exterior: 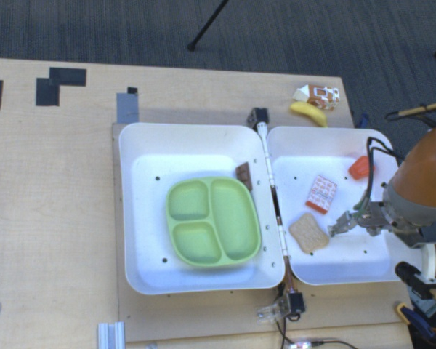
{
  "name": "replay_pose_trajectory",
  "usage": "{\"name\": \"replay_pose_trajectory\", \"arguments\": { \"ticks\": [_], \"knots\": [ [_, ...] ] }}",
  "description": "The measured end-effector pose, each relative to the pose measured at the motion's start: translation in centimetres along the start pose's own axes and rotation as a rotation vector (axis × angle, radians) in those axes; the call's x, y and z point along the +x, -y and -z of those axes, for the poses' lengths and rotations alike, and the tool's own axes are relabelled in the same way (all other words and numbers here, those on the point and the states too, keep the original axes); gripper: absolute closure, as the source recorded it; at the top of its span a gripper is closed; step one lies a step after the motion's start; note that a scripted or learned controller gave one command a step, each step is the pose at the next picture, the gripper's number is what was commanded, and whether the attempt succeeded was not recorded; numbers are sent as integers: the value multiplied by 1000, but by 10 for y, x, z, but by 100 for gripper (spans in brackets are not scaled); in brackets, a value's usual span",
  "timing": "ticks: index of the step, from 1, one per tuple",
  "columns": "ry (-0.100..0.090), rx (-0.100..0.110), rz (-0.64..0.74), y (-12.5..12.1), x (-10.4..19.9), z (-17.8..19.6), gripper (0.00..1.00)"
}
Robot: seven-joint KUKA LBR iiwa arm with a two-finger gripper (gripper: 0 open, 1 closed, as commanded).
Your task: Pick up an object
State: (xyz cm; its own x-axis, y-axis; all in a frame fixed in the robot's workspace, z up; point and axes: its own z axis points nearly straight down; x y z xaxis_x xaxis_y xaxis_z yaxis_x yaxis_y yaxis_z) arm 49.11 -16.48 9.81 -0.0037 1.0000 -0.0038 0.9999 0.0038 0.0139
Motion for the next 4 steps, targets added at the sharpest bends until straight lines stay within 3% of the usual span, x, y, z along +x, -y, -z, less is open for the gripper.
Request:
{"name": "replay_pose_trajectory", "arguments": {
  "ticks": [1,2,3,4],
  "knots": [
    [-2,5,-1,2,59,-11,0],
    [-1,-1,2,-1,59,0,100],
    [-3,10,2,2,58,88,100],
    [-3,10,2,2,58,88,0]
  ]
}}
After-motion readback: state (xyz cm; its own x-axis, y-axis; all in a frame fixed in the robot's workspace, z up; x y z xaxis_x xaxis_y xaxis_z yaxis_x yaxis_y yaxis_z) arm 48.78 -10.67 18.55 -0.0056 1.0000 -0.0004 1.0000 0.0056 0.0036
